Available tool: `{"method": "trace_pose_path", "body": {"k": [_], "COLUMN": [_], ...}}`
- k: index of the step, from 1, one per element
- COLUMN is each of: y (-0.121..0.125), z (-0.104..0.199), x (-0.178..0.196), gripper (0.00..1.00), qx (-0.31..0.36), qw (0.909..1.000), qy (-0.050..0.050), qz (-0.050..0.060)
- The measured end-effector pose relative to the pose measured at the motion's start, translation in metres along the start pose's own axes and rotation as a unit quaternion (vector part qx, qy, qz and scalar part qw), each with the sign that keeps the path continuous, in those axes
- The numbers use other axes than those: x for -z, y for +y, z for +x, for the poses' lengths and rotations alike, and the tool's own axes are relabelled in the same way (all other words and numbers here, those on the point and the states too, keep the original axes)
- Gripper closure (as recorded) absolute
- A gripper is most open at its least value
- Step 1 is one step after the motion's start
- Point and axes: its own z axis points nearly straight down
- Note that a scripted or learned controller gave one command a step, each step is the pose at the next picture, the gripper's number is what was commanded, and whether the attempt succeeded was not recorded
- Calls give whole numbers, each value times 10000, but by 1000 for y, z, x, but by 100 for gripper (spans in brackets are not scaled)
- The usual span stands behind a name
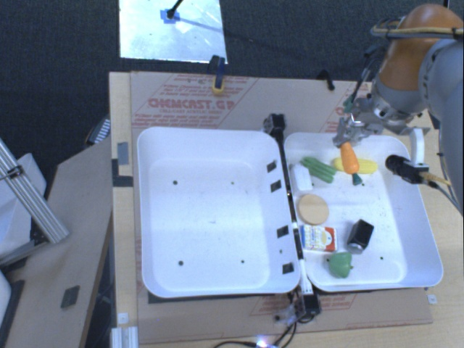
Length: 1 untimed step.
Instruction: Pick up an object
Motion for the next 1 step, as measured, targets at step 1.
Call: {"method": "trace_pose_path", "body": {"k": [1], "y": [2], "z": [51], "x": [171], "gripper": [100], "qx": [26], "qw": [10000], "qy": [-1], "qz": [-77]}}
